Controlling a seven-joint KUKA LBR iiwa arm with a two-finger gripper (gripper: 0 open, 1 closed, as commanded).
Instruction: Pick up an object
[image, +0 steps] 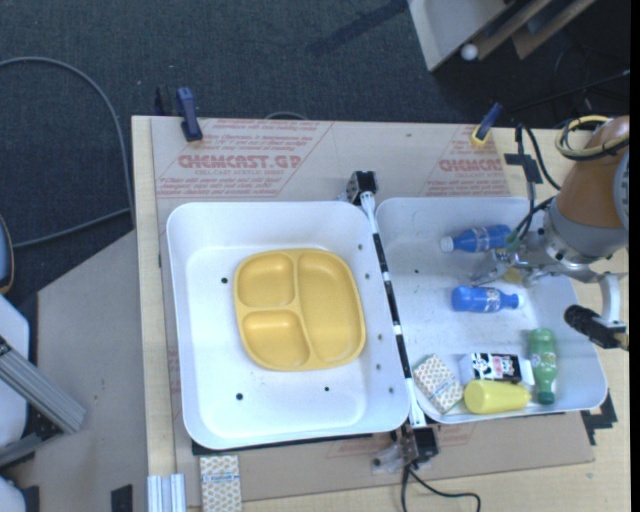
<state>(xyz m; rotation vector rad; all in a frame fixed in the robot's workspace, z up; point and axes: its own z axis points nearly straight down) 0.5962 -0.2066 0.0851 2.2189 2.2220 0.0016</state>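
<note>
- The worktop (300, 165) was a flat brown board printed with red lettering, carrying two shallow white bins side by side.
- The left bin (200, 250), of smooth white plastic with rounded corners, held one yellow divided plate (298, 308): glossy, a rounded square in shape, with three compartments.
- The right bin (420, 225), of the same make, held the loose items.
- An upper blue bottle (475, 240), translucent plastic, lay on its side toward the bin's 12 o'clock.
- A lower blue bottle (482, 298), with a white cap, lay on its side near the bin's centre.
- A green bottle (541, 365), slender, lay toward 4 o'clock.
- A yellow rounded object (494, 397), smooth, lay at about 5 o'clock, just beside the green bottle's lower end.
- A small black-and-white carton (495, 366) lay just above the yellow object.
- A patterned box (437, 384), checked in tan and white, lay tilted at 7 o'clock.
- The claw (508, 262), metallic grey below the orange-banded arm (590, 195), sat at about 1 o'clock in the right bin, between the two blue bottles and near the upper one's end.
- Whether the claw was released or clenched could not be told, and no item was seen in its grip.
</note>
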